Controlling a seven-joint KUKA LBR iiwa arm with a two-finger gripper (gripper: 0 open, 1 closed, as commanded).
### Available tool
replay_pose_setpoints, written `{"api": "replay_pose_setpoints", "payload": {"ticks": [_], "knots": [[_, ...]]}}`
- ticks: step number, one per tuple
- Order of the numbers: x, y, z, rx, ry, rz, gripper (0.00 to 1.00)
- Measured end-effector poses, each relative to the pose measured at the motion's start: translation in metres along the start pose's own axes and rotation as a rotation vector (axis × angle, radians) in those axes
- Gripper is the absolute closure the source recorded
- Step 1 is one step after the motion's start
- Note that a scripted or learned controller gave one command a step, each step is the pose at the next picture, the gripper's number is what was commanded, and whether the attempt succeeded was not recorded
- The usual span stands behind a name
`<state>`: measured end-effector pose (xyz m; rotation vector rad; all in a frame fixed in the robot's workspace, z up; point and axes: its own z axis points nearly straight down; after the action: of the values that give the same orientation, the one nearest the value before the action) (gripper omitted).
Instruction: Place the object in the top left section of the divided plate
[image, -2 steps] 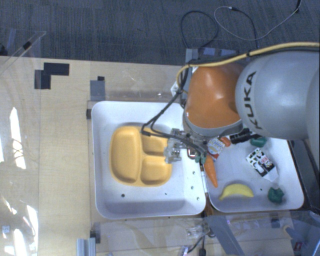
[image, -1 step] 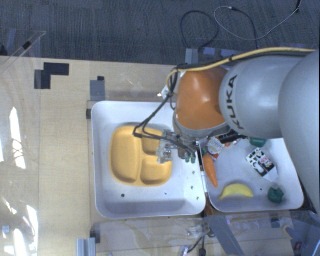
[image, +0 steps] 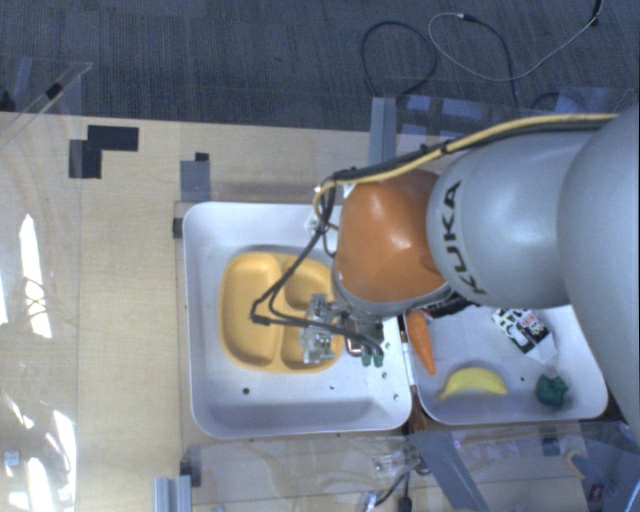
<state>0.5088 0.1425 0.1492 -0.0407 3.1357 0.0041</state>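
A yellow divided plate (image: 250, 310) lies in the left white bin (image: 205, 300). Its right part is hidden under my arm. My gripper (image: 320, 338) hangs over the plate's lower right section, by the plate's right rim. I make out no object in it; the wrist hardware blocks the view from above. An orange carrot (image: 422, 342), a yellow banana (image: 474, 381) and a small green object (image: 551, 390) lie in the right bin (image: 500, 410).
The large grey arm with its orange band (image: 385, 240) covers the back of both bins. A black-and-white card (image: 522, 326) lies in the right bin next to the arm. A black cable (image: 275, 300) loops over the plate.
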Motion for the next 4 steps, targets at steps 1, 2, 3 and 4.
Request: {"api": "replay_pose_setpoints", "payload": {"ticks": [1,2,3,4], "knots": [[0.001,0.034,0.016,0.000,0.001,-0.069,1.00],[-0.038,-0.009,0.032,0.000,-0.002,-0.091,1.00],[-0.052,0.035,-0.027,-0.002,-0.004,-0.060,1.00],[-0.069,0.045,-0.030,-0.001,-0.005,-0.192,1.00]]}}
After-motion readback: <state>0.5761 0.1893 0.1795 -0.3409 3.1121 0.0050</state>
